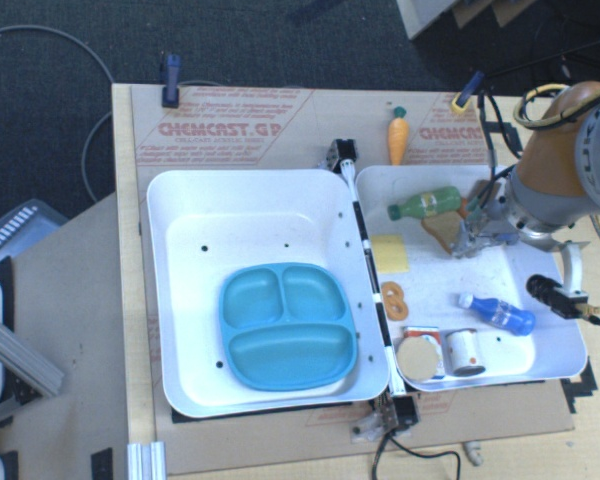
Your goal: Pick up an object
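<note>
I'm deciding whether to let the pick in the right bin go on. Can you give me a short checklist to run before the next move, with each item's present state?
1. Gripper is over the right bin: ok.
2. A target lies under it, the brown piece: ok.
3. Finger opening readable: cannot tell.
4. Room around the target: not ok, the green bottle lies close beside it.
5. Blue bottle and yellow square lie away from the gripper: ok.

One fixed camera looks down at a slant on the bench (pixel 230 118), both white bins (pixel 170 268) mid-frame, the arm (pixel 565 158) entering from three o'clock.
</note>
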Robot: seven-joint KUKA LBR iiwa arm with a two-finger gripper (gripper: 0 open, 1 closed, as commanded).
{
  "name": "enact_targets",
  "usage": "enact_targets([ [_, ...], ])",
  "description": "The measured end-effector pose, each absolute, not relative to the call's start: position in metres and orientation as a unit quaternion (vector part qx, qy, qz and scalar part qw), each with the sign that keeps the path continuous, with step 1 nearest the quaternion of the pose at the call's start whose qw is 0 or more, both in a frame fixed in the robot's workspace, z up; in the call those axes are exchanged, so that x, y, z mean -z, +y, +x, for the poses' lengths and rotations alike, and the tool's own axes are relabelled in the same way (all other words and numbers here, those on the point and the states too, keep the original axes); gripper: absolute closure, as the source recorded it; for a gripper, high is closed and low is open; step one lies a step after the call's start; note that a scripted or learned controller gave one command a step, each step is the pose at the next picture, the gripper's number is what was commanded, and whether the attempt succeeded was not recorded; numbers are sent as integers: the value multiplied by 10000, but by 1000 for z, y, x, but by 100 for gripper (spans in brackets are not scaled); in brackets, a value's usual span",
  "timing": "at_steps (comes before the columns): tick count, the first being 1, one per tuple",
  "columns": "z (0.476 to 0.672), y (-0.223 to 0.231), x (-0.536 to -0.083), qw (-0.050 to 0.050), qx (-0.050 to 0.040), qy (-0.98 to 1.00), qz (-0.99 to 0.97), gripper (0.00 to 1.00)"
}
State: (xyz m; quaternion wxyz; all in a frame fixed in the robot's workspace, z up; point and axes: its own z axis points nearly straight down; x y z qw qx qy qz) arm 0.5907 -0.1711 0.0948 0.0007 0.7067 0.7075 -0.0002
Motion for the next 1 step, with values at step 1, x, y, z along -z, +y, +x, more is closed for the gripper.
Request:
enact_targets([
  [1, 572, -206, -181, 16, -1, 7072, 7070, 100],
])
